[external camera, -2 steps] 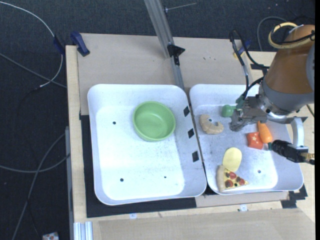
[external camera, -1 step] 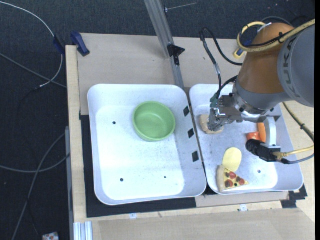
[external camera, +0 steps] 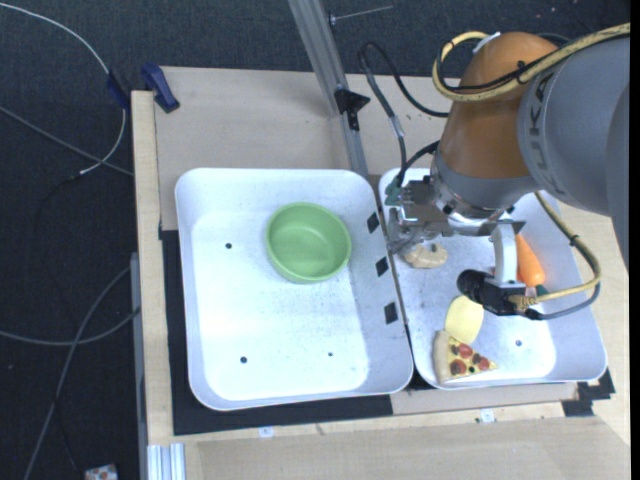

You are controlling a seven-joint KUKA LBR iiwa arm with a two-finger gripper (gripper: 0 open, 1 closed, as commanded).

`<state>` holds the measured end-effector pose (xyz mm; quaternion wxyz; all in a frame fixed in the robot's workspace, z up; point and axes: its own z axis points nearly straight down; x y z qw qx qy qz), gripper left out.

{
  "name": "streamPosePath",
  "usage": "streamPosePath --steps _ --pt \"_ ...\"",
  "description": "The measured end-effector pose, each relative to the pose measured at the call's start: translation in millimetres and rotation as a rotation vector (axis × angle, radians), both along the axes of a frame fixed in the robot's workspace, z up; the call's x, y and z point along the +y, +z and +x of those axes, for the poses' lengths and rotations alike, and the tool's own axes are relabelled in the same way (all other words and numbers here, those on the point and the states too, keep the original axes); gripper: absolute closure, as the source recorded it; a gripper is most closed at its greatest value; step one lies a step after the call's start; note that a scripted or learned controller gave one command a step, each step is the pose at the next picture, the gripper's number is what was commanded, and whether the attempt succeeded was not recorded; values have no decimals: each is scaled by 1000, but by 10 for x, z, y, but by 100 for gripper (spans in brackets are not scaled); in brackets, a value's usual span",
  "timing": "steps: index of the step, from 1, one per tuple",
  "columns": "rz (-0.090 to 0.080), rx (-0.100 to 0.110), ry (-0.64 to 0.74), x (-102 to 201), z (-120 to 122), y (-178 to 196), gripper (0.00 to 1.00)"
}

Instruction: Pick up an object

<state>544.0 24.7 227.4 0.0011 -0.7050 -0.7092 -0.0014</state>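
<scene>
My gripper point(external camera: 412, 230) hangs low over the near-left part of the right bin point(external camera: 570, 358), under the grey and orange wrist. Just below it, and partly hidden by it, lies a small beige lump point(external camera: 430, 258) on the bin floor. Whether the gripper touches it is unclear. An orange carrot point(external camera: 528, 260) rests to the right, partly behind the arm. A yellow piece point(external camera: 463, 318) and a toy pizza slice point(external camera: 460, 358) sit toward the bin's front edge. A green bowl point(external camera: 308, 241) stands in the left bin point(external camera: 230, 368).
A black cable fitting point(external camera: 492, 292) on the arm juts out over the right bin between the carrot and the yellow piece. A metal pole point(external camera: 322, 38) rises behind the bins. The bins' shared wall point(external camera: 392, 298) runs just left of the gripper.
</scene>
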Motion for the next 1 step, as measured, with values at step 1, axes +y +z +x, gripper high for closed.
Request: streamPosePath --steps 1 --pt "1 -1 2 615 93 114 100"
